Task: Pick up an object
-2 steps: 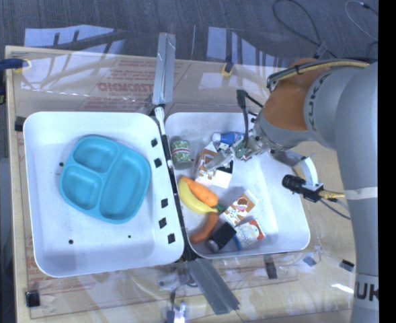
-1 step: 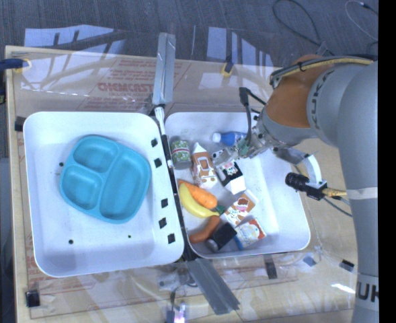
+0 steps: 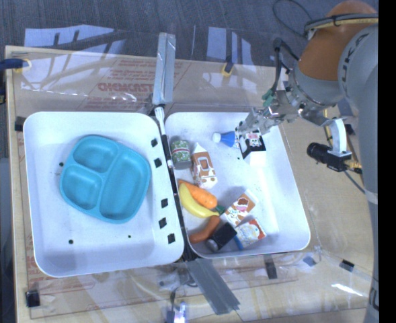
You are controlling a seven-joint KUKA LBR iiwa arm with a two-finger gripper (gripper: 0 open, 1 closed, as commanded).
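Observation:
My gripper (image 3: 250, 140) hangs over the back of the right bin (image 3: 288, 180), reaching in from the right. A small blue and white object (image 3: 223, 138) lies just left of it, apart from the fingers as far as I can tell. Further left stand a green can (image 3: 180, 151) and a small carton (image 3: 204, 169). At the bin's front lie a carrot (image 3: 199, 195) on a banana (image 3: 192, 206), a printed box (image 3: 239, 210), another box (image 3: 250, 232), a sausage (image 3: 205, 228) and a dark block (image 3: 221, 238).
The left bin (image 3: 43, 227) holds a blue divided plate (image 3: 105, 177). A metal divider (image 3: 163, 79) runs up between the bins. The arm's orange band (image 3: 335, 32) and cables sit at the upper right.

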